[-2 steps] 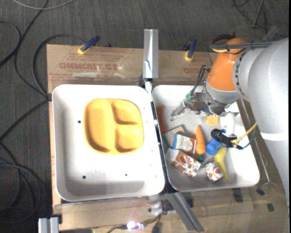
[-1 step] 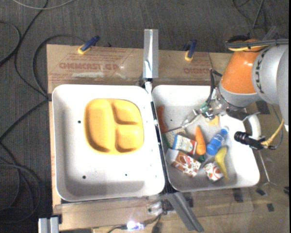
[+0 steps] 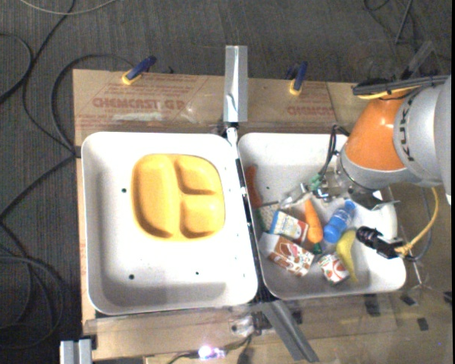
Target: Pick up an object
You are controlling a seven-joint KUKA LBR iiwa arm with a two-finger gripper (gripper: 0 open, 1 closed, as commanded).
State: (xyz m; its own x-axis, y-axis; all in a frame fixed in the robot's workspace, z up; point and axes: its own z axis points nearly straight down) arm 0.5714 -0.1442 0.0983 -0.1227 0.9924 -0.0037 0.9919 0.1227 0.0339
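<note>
1. Left bin (image 3: 106,279): holds a yellow divided tray (image 3: 179,196), centre, toward the far edge.
2. Right bin (image 3: 288,154): arm over its right edge.
3. Gripper (image 3: 327,188): finger state cannot be told.
4. Objects clustered near the front edge: carrot (image 3: 312,220), blue bottle (image 3: 339,221), banana (image 3: 348,252), juice cartons (image 3: 291,255).

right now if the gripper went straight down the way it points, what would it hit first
Most likely the carrot or the blue bottle, which lie just below the gripper in the right bin. Depth is unclear from this slanted view, so I cannot say which comes first.
</note>
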